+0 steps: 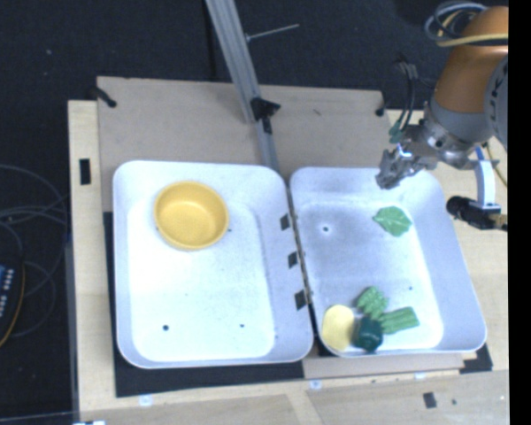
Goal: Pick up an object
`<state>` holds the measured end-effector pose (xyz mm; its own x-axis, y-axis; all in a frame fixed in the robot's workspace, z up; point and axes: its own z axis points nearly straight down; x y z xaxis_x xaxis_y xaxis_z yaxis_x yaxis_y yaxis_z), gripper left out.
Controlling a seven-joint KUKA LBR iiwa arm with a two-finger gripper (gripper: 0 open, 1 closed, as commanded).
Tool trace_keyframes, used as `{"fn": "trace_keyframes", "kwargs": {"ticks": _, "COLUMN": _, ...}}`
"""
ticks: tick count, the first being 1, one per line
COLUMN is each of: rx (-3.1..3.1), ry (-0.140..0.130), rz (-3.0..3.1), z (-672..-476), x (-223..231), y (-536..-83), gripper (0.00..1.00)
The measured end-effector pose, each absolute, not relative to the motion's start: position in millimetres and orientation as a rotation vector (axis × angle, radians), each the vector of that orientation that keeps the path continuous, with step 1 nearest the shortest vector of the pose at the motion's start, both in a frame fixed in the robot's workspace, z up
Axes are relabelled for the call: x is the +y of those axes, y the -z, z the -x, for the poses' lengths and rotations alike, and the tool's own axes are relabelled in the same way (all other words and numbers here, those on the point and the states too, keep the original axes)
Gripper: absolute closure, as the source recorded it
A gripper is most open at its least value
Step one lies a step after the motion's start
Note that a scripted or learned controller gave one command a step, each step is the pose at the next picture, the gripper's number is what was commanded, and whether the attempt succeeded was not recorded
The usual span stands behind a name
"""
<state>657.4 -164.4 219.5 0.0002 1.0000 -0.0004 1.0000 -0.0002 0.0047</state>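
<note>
Pincer (391, 177) hangs over the far rim of the right bin (442, 237), its state impossible to tell from this angle. Just below it a pale green leaf (393, 220) lies on the bin floor. At the near edge cluster a yellow ball (338, 324), green toys (385, 312) and a teal piece (368, 334). Left bin (203, 308) carries a yellow bowl (191, 214).

Gripper (389, 177) over right bin (336, 255) rim, near green leaf (393, 220); yellow bowl (191, 214) in left bin (203, 308)
</note>
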Motion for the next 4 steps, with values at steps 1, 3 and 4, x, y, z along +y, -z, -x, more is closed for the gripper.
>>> {"fn": "trace_keyframes", "kwargs": {"ticks": 1, "rx": 2.218, "ry": -0.005, "rz": -2.219, "z": -657.8, "x": -174, "y": -268, "gripper": 1.00}}
{"fn": "trace_keyframes", "kwargs": {"ticks": 3, "rx": 2.223, "ry": 0.000, "rz": -2.219, "z": -610.4, "x": -86, "y": -247, "gripper": 1.00}}
{"fn": "trace_keyframes", "kwargs": {"ticks": 4, "rx": 2.225, "ry": -0.003, "rz": -2.218, "z": -594.0, "x": -46, "y": -253, "gripper": 1.00}}
